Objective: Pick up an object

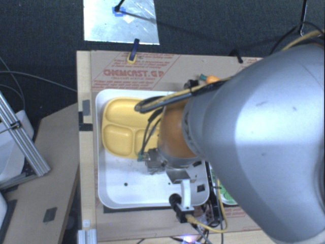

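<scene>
A yellow divided tray [121, 126] lies in the far part of the left white bin [109, 187]. The grey arm with its orange band [175, 133] reaches in from the right and hangs over the bin's right half, covering the tray's right end. The gripper's body [167, 169] sits low over the bin floor, just in front of the tray. Its fingertips are hidden under the wrist hardware.
The arm's big grey link [264, 136] hides the right bin, apart from a green item [226, 194] at its left edge. Black cables [152, 103] loop over the tray. A brown board [137, 72] lies under the bins, and a metal frame [20, 141] stands at the left.
</scene>
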Available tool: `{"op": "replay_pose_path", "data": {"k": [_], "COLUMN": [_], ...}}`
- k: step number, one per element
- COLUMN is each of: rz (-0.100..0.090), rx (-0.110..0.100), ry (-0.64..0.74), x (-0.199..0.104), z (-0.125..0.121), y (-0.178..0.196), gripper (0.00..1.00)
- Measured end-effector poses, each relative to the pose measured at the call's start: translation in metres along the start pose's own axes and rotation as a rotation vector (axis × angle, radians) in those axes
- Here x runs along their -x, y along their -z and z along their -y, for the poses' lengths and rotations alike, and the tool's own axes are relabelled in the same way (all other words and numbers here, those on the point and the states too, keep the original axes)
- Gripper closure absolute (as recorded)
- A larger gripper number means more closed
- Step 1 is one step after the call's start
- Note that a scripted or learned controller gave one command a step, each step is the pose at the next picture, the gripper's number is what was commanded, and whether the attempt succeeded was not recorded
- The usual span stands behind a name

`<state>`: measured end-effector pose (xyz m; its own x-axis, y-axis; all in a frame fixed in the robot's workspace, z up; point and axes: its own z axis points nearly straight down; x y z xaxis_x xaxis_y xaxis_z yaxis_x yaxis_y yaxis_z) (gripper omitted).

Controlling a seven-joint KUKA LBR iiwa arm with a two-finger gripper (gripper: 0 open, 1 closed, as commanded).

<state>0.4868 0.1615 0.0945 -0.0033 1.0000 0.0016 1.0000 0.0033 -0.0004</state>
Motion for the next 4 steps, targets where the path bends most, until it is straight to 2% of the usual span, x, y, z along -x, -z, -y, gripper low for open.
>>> {"op": "replay_pose_path", "data": {"k": [1,2,3,4], "rz": [0.004,0.003,0.001,-0.008], "rx": [-0.008,-0.007,-0.003,0.009], "ry": [0.000,-0.005,-0.002,0.011], "x": [-0.026,0.026,0.019,-0.078], "z": [-0.033,-0.059,0.003,0.000], "y": [-0.011,-0.011,-0.010,0.093], "gripper": [1.00,1.00,1.00,1.00]}}
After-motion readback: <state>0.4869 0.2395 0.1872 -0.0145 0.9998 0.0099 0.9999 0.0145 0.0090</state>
